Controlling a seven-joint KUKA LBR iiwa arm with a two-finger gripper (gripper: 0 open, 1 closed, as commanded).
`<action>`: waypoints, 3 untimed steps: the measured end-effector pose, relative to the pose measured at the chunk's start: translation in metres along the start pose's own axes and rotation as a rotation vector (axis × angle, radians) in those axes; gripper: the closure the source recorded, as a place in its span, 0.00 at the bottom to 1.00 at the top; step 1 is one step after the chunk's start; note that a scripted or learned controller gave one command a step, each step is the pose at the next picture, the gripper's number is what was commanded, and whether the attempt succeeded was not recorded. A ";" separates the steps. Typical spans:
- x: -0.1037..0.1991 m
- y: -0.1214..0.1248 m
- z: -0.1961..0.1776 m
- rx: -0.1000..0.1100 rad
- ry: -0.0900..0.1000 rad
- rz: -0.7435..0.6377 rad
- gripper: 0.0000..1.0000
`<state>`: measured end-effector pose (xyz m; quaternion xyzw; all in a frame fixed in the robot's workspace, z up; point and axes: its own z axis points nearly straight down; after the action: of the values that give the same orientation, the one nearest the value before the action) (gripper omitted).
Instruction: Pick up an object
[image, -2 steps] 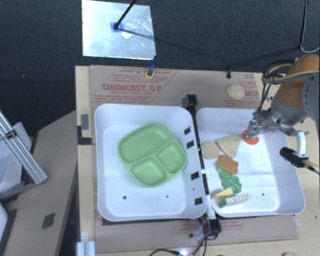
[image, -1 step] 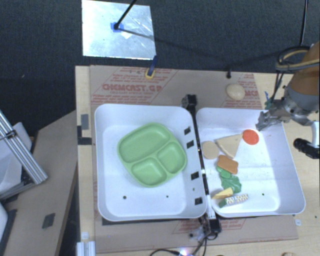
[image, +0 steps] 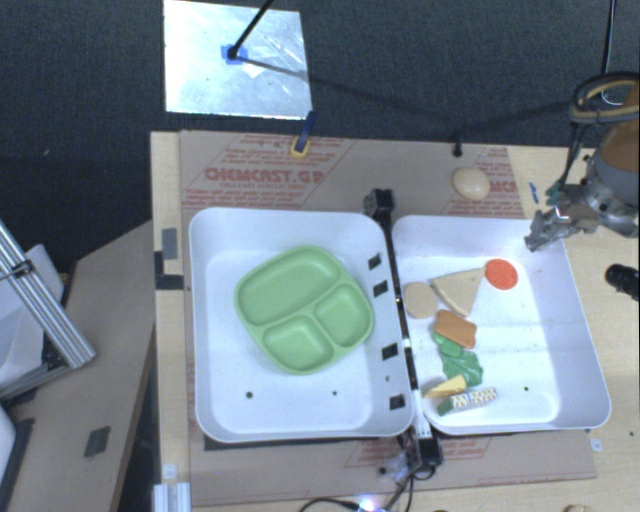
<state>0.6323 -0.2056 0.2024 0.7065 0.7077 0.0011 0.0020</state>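
Note:
The right bin (image: 560, 350) holds several small play-food pieces near its left side: a tan wedge (image: 458, 290), a round beige piece (image: 421, 299), a red disc (image: 501, 274), an orange-brown block (image: 455, 328), a green leafy piece (image: 459, 357), a yellow piece (image: 447, 386) and a speckled stick (image: 473, 399). My gripper (image: 543, 234) hangs over the bin's far right rim, up and to the right of the red disc, apart from every piece. Nothing shows between its tips.
The left bin (image: 215, 300) bears a green three-compartment plate (image: 304, 308). A beige egg-shaped object (image: 471, 182) lies on the bench behind the right bin. A black divider with clips (image: 395, 300) runs between the bins. A shiny sheet (image: 238, 60) lies at the back.

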 end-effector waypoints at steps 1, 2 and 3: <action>0.000 0.001 -0.022 0.001 0.000 -0.002 1.00; 0.056 0.003 -0.017 0.003 0.001 -0.006 1.00; 0.118 -0.004 -0.022 0.004 0.002 -0.006 1.00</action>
<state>0.6276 -0.0877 0.2239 0.7044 0.7098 0.0004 0.0000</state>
